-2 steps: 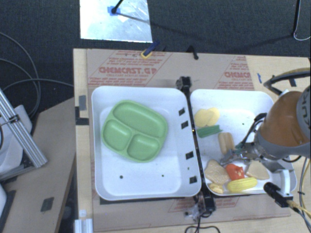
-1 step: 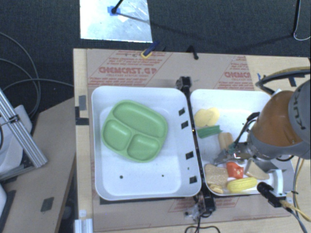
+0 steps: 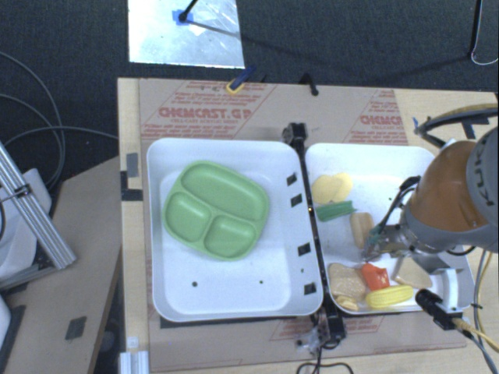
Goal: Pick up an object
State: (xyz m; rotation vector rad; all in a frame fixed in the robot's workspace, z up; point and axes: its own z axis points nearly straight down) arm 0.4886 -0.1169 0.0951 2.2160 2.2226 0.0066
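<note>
The right bin (image 3: pixel 390 162) holds several toy foods: a pale yellow round piece (image 3: pixel 331 186), a green piece (image 3: pixel 335 209), a tan cylinder (image 3: pixel 360 227), a red piece (image 3: pixel 375 274), a beige bread slice (image 3: pixel 348 280) and a yellow piece (image 3: pixel 388 296). My gripper (image 3: pixel 380 245) hangs low over the middle of this bin, just right of the tan cylinder and directly above the red piece. Behind it, the arm's orange band (image 3: pixel 448 189) covers the bin's right part. I see nothing held in the gripper.
A green divided plate (image 3: pixel 216 209) lies in the left bin (image 3: pixel 179 294). Between the two bins runs a black divider (image 3: pixel 306 209). A white block (image 3: pixel 412 275) lies beside the gripper at the right bin's near corner.
</note>
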